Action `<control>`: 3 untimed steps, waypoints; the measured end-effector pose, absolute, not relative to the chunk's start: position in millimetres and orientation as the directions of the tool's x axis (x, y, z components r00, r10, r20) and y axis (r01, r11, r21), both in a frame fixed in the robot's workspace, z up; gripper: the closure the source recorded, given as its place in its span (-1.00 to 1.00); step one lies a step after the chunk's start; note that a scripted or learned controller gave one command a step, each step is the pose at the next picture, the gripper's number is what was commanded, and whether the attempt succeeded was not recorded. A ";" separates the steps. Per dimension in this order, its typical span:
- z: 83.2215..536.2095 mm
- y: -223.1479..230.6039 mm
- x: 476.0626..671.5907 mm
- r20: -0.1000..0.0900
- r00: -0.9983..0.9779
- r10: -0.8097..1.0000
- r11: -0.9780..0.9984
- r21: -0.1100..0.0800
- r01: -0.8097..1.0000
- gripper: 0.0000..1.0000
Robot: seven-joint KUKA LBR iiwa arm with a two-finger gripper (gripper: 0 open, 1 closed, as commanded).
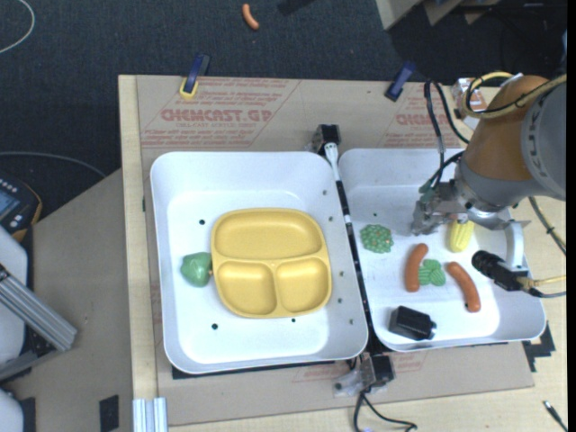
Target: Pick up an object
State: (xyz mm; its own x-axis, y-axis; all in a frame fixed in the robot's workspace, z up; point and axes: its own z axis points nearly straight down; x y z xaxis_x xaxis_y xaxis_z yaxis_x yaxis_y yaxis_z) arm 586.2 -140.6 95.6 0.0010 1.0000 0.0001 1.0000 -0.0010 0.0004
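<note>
The grey arm with its orange band reaches in over the right white bin (387,174), its claw (435,216) low above the bin floor near the far side; whether the claw is spread or pressed together cannot be told from this angle (nothing shows between its tips). Just beside it lies a small yellow corn cob (461,234). Nearer the front lie a green bumpy ball (376,238), an orange sausage (414,267) touching a green leafy piece (433,274), a second orange sausage (464,286) and a black block (412,322). The left white bin (180,187) holds a yellow three-compartment plastic tray (270,261) with a green lump (196,268) at its left edge.
</note>
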 end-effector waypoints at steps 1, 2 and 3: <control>152.8 -147.1 595.3 -0.003 0.000 1.000 0.000 0.007 1.000 1.00; 198.4 -153.1 593.7 -0.003 0.001 1.000 0.000 0.007 1.000 1.00; 227.2 -153.4 594.9 -0.002 -0.001 1.000 0.001 0.006 1.000 1.00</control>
State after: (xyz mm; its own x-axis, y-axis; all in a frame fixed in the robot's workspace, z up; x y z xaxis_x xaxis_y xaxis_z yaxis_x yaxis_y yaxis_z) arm 594.9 -153.4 227.2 -0.0009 1.0000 -0.0022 1.0000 0.0009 0.0062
